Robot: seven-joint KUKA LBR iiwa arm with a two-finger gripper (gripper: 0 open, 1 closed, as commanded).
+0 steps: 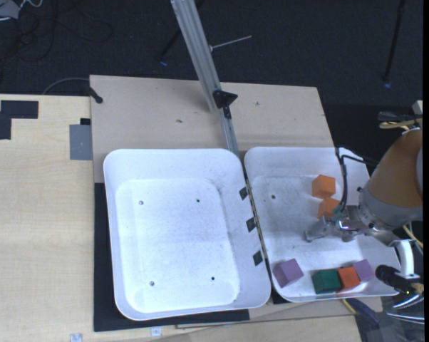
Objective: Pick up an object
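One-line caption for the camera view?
Gripper low in the right bin near two orange blocks; other blocks line the bin's near edge.

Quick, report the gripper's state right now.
Gripper: cannot be told; it is low in the right bin, beside an orange block.

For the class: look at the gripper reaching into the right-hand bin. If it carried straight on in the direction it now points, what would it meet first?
The gripper points leftward across the right bin. Probably it would meet bare bin floor first, then the bin's left wall by the black clips. Its height above the floor is unclear.
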